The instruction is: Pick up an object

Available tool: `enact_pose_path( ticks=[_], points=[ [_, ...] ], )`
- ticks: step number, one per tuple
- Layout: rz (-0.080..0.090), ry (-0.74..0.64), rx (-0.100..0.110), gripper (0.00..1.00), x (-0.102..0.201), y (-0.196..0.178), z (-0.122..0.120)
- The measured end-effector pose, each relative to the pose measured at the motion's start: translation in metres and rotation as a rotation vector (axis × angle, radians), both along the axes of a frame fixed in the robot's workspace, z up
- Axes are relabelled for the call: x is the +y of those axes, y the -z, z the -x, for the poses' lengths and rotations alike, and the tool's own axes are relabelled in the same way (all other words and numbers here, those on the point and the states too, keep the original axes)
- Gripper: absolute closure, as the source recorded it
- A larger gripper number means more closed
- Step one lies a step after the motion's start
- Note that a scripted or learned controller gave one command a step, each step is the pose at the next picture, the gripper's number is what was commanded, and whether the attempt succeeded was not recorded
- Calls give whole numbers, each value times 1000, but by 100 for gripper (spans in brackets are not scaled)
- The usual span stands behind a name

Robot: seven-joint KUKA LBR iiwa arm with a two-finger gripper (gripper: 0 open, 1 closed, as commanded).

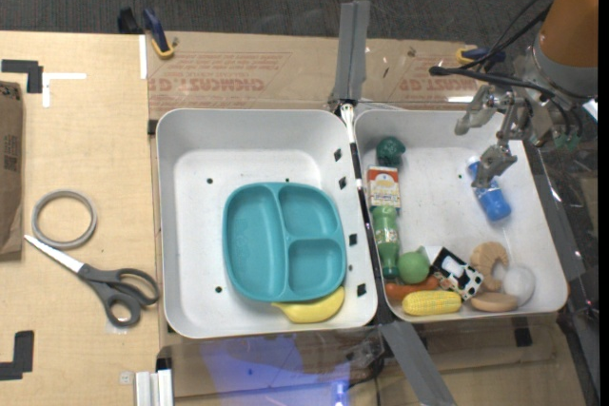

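The tool (497, 147) hangs over the back right part of the right bin (447, 133), directly above and just behind a small blue object (494, 203) lying on the bin floor. Its metal fingers (492, 164) point down toward that object, with the lower tip close to or touching its top edge; whether they are spread or closed cannot be told from this slant, and nothing shows between them, so I judge that nothing is held yet.

Taking the blue object as the landmark: it lies apart from everything else, with bare white floor to its left and the bin's right wall near on its other side. Well to its left, along the divider, lie a green bottle with a red and white label (384, 204) and a dark green piece (389, 149) beyond it. In front of it, toward the near wall, crowd a tan wooden piece (489, 257), a white ball (519, 280), a black and white item (459, 271), a green round fruit (413, 265) and a corn cob (431, 302).

The blue object looks the best target, being isolated. To do the step well, the tool should centre over it, descend straight, and straddle its narrow width so both fingers clear the floor and the right wall before closing. It looks smooth and roundish, so an off-centre squeeze may squirt it away. Lift slowly and check that it comes up.
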State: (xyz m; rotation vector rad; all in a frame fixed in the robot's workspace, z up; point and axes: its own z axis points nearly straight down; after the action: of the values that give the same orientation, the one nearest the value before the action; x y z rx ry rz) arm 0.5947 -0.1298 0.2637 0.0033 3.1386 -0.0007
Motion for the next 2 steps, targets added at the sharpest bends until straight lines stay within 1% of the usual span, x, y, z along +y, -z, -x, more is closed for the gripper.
enact_pose_path(
  ticks=[1, 2],
  points=[
    [0, 81, -1, 0, -65, 171, 10],
    [1, 59, -2, 0, -92, 170, -25]
  ],
)
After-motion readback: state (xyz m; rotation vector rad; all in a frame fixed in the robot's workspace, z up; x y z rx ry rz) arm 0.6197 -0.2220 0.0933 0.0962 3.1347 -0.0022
